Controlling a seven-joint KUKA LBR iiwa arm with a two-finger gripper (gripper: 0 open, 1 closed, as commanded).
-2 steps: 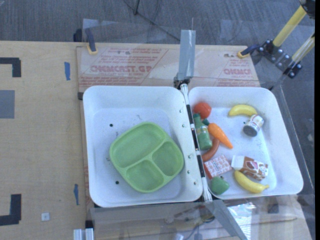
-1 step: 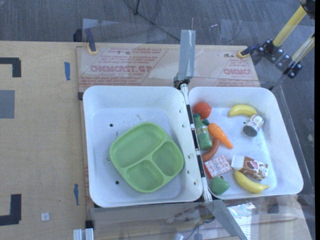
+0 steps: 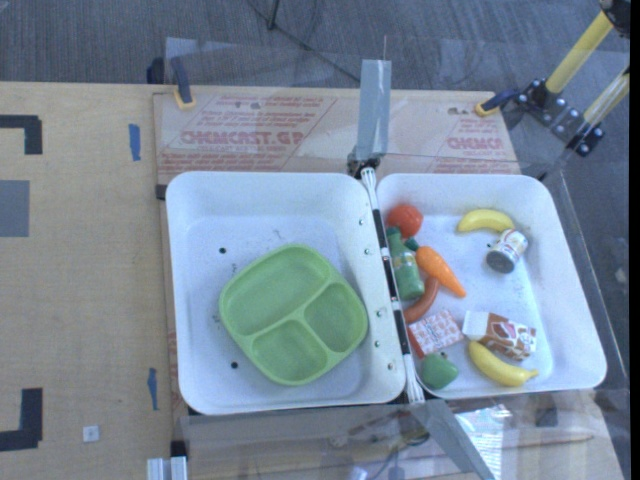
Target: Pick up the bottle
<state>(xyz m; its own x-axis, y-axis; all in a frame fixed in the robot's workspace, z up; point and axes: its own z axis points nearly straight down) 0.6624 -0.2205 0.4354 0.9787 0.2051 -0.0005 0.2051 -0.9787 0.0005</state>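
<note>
Bins: we count two, a left bin [image 3: 190, 268] and a right bin [image 3: 560, 268], side by side.
Plate: we see one green divided plate [image 3: 292, 314] in the left bin.
Bottle: one green bottle [image 3: 405, 266] lies in the right bin along its left wall, just below a tomato [image 3: 405, 218] and beside the one carrot [image 3: 441, 271].
Bananas: we count two [image 3: 486, 220] [image 3: 499, 364].
Can: one [image 3: 506, 251].
Gripper: we cannot tell its state.

Possibly part of the rig: yellow struts [image 3: 585, 43], black clamps [image 3: 553, 101].
</note>
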